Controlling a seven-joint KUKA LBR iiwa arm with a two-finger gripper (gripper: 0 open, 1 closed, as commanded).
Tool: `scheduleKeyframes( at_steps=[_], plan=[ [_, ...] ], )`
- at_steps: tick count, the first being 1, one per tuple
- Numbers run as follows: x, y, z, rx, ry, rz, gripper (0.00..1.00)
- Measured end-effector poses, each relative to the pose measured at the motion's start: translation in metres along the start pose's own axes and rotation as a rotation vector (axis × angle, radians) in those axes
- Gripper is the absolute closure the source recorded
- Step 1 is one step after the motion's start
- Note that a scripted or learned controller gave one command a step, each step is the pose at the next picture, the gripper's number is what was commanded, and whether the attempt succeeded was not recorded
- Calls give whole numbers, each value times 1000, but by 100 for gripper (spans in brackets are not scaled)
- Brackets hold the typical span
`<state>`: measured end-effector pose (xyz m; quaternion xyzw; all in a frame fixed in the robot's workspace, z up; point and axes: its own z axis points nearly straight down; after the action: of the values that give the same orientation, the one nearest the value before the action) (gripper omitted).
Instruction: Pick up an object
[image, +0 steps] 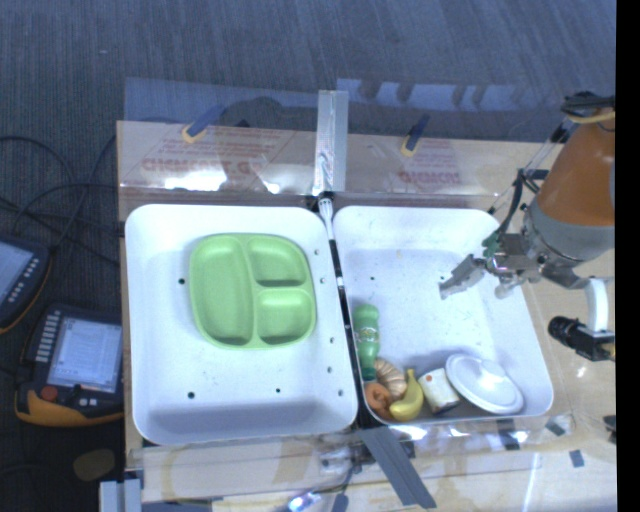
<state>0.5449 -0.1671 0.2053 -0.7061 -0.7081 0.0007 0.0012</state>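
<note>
- Gripper (478, 277): metal fingers apart, holding nothing, above the right bin (420, 250).
- Glossy green divided plate (253, 290), left bin (150, 330).
- White round lid (484, 383), 5 o'clock of gripper.

Handheld tablet controller (75, 362) on dark carpet (60, 90), black cables (40, 190)

green tray (253, 290) in left bin (160, 330), hand (480, 277) over right bin (420, 250)

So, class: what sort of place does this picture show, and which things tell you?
Most likely a robotics lab or test bench: a robot arm reaches over two white bins, one holding a green divided plate and one toy food, with a handheld control pendant beside them.
</note>
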Motion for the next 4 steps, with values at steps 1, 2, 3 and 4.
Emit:
scheduleKeyframes(
  at_steps=[1,2,3,4],
  plan=[
    [21,56,61,1,-1,14,0],
    [70,74,92,-1,-1,-366,0],
    [96,23,22,-2,-2,-554,0],
    [67,17,66,-1,-1,-648,0]
  ],
)
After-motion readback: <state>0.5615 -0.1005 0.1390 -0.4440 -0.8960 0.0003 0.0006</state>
